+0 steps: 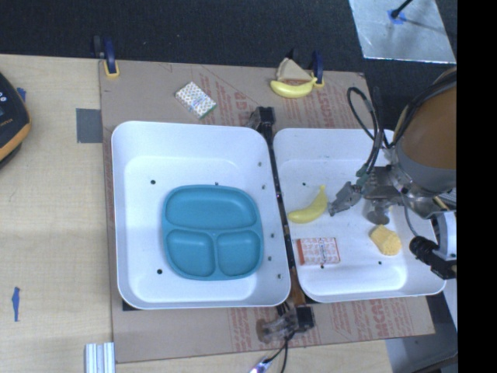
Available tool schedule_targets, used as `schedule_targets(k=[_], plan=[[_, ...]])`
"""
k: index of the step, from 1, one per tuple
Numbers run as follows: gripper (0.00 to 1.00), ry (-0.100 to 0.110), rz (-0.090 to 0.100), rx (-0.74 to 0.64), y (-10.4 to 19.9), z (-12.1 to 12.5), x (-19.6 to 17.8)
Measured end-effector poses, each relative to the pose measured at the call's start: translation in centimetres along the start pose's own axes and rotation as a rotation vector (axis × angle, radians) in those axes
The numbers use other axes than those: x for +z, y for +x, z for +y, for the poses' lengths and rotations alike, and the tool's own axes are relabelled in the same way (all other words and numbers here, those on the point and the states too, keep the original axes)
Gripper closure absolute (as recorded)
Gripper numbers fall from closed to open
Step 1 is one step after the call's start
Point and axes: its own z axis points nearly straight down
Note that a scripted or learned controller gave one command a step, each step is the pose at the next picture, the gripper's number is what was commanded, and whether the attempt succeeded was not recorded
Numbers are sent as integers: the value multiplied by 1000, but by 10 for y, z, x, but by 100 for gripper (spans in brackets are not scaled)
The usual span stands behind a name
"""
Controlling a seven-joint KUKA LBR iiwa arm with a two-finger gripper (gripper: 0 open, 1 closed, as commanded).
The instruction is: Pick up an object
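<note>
In the right bin (349, 286) lie a yellow banana (309, 209), a red-and-white flat packet (319, 251) and a yellow lumpy piece (385, 241). My gripper (342, 201) hangs over the right bin, just right of the banana's upper end and above and left of the yellow piece. The arm comes in from the right. I see nothing held between the fingers. The left bin (140, 169) holds a blue divided plate (211, 231).
Outside the bins, on the cardboard at the back, lie a second banana with a sandwich-like piece (293, 81) and a small patterned packet (195, 99). Black cables (365, 115) loop above the right bin. A yellow-black device (9, 123) sits at the far left.
</note>
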Motion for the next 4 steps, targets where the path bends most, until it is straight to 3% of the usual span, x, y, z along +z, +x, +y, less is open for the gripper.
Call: schedule_targets(k=[1, 2, 3, 4], plan=[[0, 1, -2, -1, -14, 78, 122], [100, 1, -3, -4, -15, 78, 111], [100, -2, 0, -1, 50, 48, 15], [0, -1, -1, 0, 50, 48, 16]])
